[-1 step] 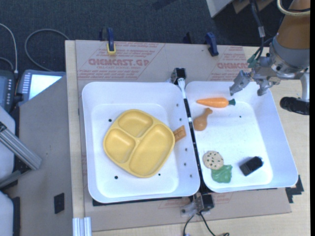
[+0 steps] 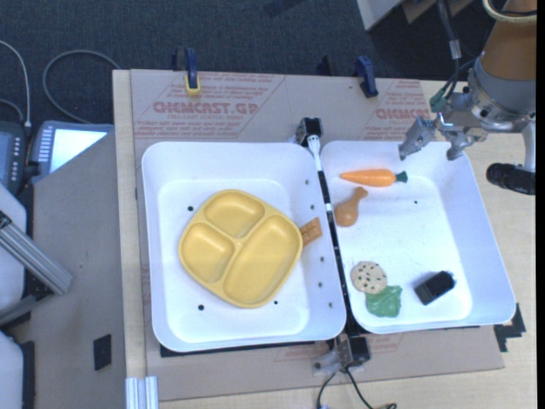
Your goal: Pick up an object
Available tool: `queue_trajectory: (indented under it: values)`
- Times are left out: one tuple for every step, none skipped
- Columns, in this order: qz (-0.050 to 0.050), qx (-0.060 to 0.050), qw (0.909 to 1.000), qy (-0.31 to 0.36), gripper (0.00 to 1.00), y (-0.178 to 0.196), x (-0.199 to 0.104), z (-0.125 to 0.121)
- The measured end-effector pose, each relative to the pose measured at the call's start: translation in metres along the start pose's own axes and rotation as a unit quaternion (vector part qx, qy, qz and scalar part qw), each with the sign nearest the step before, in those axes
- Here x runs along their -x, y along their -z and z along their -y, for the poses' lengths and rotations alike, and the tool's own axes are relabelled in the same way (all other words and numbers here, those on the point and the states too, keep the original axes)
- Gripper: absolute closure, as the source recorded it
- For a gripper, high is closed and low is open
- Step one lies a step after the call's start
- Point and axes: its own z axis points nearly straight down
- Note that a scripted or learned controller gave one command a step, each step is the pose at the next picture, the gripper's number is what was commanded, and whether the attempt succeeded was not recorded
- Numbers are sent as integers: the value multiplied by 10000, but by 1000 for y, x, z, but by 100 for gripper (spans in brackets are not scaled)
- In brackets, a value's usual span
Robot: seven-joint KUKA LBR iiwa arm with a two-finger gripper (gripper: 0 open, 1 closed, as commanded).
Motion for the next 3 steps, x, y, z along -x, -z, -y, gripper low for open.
queue_trajectory:
  values:
    - [-6,-30,10000,-3,0,-63,1,2]
    - [-7,-20,10000,-1,0,-115,-4,12]
    - [-5,-17,10000,1,0,-165,-5,12]
